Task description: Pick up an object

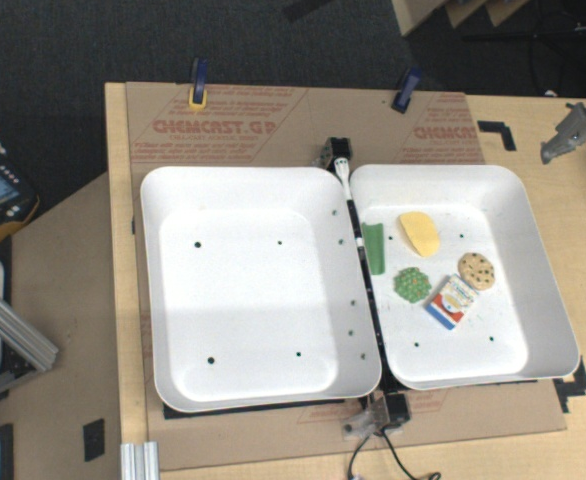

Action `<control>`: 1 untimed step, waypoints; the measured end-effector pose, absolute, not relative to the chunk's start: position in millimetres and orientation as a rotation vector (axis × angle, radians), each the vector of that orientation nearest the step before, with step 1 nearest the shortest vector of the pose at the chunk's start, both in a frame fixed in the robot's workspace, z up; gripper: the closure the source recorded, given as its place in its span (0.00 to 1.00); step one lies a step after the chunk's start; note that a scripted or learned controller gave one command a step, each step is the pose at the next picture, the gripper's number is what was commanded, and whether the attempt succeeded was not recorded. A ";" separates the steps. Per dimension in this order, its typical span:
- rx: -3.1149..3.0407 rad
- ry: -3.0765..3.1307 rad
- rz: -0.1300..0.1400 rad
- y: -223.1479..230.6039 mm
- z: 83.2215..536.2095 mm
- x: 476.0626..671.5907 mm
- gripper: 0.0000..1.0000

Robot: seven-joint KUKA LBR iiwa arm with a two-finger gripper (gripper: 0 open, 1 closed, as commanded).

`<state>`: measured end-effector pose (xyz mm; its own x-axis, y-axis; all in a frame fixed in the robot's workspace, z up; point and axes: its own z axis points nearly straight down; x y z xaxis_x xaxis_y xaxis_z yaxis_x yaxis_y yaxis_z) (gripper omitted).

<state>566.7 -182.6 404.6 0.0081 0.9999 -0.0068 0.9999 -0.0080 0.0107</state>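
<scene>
While jaws (571, 133) hang at bench edge, cookie (476, 270) lies in right bin (533, 268).

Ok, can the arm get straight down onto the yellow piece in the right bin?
Probably yes. The yellow piece lies flat in the right bin with bare floor around it, apart from the green strip and the cookie. Nothing lies over it.

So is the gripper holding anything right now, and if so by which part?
Nothing is held. The gripper sits at the bench's far right, away from the right bin, with nothing between its fingers.
</scene>
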 end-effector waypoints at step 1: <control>2.221 2.204 0.004 -228.2 475.0 492.1 0.00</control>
